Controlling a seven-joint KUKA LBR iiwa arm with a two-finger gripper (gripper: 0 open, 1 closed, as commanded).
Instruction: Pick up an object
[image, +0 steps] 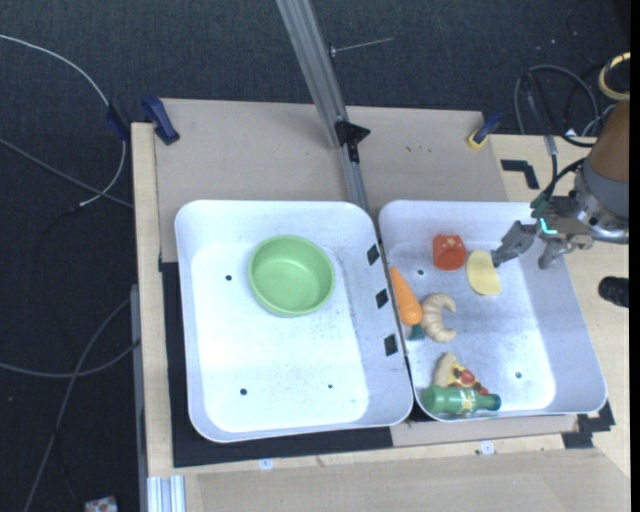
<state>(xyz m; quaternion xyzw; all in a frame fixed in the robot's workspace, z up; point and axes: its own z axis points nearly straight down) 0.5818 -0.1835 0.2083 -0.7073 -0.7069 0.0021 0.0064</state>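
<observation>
Now the pale yellow oval plastic piece lies flat in the right white bin, its long axis running roughly up-down in view, tilted slightly leftward at the top. The jaws of the gripper are spread wide above the bin's upper right, holding nothing, one finger near the yellow piece.

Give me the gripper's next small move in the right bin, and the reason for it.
Probably ease the gripper a little toward the bin's middle and down over the pale yellow piece. Its open fingers hang at the right bin's far right side with nothing between them, and that piece lies closest, apart from the red block.
</observation>
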